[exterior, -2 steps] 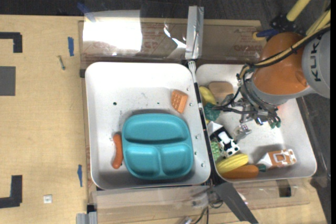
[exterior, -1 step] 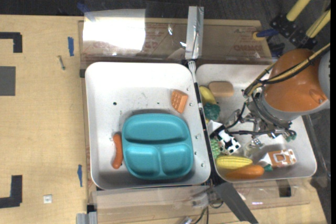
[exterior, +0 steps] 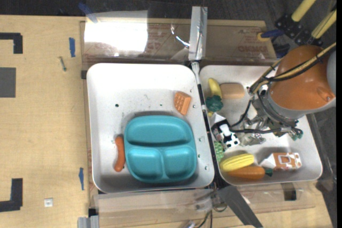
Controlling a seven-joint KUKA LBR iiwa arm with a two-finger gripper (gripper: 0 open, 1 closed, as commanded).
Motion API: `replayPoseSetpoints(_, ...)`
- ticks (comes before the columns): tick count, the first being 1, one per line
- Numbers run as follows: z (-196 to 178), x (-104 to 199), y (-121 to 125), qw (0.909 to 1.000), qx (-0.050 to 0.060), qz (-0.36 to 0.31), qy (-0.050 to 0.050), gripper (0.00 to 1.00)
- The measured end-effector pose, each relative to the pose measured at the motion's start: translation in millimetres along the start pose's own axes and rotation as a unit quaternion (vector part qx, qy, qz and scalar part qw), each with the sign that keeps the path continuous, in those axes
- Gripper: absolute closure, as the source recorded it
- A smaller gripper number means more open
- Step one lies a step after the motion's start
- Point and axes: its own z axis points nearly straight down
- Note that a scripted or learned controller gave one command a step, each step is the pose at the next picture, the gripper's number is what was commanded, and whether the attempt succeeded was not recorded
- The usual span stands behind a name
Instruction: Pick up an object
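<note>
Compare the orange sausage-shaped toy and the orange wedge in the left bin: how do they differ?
The sausage-shaped toy is long, thin and round-ended, lying left of the teal tray; the orange wedge is short, blocky and ridged, beyond the tray's far right corner. The sausage runs lengthwise toward the camera; the wedge sits tilted. Both are orange and lie in the left bin.

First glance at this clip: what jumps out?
A big teal plastic divided tray dominates the left white bin, with a small orange wedge behind it. Over the cluttered right bin, the grey arm's orange band looms above toy food, including a yellow corn cob.
</note>
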Motion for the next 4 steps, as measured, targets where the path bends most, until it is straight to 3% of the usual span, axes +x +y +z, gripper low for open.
replayPoseSetpoints(1,-114,-18,-39,0.9997,-0.003,-0.022,0.007,1.0)
replayPoseSetpoints(2,-124,-115,-45,0.9998,-0.005,0.015,0.008,1.0)
replayPoseSetpoints(3,-156,-138,-1,1.0,-0.005,0.006,0.006,1.0)
replayPoseSetpoints(4,-172,-150,-7,0.9993,-0.005,-0.038,0.007,1.0)
